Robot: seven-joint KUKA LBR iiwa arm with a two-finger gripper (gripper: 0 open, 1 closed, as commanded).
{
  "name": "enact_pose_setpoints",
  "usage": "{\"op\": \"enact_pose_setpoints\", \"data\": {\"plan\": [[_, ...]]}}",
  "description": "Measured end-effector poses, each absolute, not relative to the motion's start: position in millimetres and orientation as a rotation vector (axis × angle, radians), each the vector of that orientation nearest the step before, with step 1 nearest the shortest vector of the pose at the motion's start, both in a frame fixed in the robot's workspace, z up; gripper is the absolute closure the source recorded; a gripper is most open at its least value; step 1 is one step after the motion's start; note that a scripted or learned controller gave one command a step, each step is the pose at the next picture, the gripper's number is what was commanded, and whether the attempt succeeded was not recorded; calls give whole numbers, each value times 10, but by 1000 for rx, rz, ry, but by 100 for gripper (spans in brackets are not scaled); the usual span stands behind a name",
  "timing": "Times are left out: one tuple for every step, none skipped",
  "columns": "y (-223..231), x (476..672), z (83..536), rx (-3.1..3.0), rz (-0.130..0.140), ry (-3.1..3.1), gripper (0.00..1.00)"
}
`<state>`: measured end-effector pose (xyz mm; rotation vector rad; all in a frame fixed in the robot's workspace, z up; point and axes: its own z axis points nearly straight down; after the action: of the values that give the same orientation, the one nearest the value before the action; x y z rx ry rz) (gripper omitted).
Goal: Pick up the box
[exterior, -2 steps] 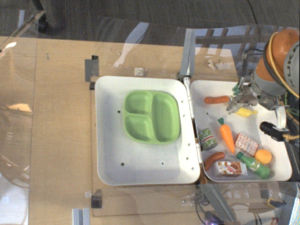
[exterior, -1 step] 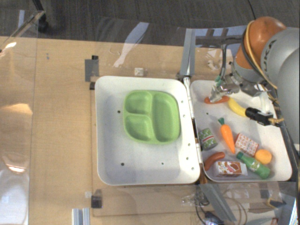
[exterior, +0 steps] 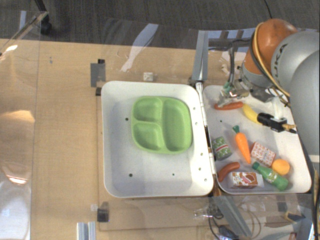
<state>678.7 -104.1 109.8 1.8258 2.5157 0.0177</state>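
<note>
Red-and-white, the box (exterior: 245,179) lies flat near the front edge of the right bin (exterior: 298,140); we see a sausage (exterior: 228,170) just beside its left end and a green bottle (exterior: 270,176) just to its right; behind it sit a patterned packet (exterior: 263,154), a carrot (exterior: 242,146), an orange (exterior: 281,167) and a small can (exterior: 220,147). Well apart, at the bin's far corner, the gripper (exterior: 231,90) hangs over a red chilli (exterior: 228,105); its state we cannot tell. A green divided plate (exterior: 162,124) rests in the left bin (exterior: 117,174).
</note>
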Motion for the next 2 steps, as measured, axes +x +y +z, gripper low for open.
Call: {"op": "enact_pose_setpoints", "data": {"plan": [[-921,6808,1088,2331,43,2061,0],[-1045,6512,1046,2109,42,2278,0]]}}
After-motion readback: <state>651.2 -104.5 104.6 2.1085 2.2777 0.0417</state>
